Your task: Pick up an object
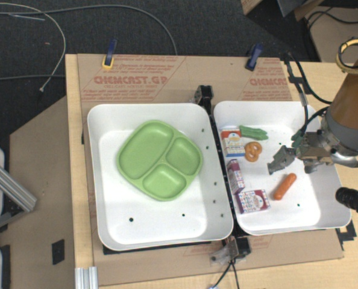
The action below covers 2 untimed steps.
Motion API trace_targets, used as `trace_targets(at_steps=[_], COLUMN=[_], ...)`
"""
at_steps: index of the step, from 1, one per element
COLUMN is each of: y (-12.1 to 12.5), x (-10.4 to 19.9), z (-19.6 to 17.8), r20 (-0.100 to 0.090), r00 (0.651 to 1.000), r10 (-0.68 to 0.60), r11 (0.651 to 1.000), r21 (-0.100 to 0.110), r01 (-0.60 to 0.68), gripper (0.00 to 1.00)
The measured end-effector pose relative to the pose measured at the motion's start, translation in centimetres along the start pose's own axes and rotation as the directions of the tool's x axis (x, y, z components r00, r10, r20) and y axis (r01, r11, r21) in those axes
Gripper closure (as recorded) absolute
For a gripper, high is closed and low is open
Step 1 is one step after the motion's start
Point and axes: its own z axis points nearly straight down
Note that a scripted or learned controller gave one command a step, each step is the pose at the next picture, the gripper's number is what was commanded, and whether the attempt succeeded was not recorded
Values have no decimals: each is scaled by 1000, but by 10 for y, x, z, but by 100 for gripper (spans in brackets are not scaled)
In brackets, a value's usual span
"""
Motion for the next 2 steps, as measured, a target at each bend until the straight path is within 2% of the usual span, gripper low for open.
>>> trace_targets(at_steps=[1, 2], y=[2, 1], x=[0, -1], z=[-6, 34], r20=[2, 2], r00=[1000, 1000], r10=[-3, -2], r11=[1000, 1000], r21=[-13, -13], r01=[3, 3], gripper=[0, 0])
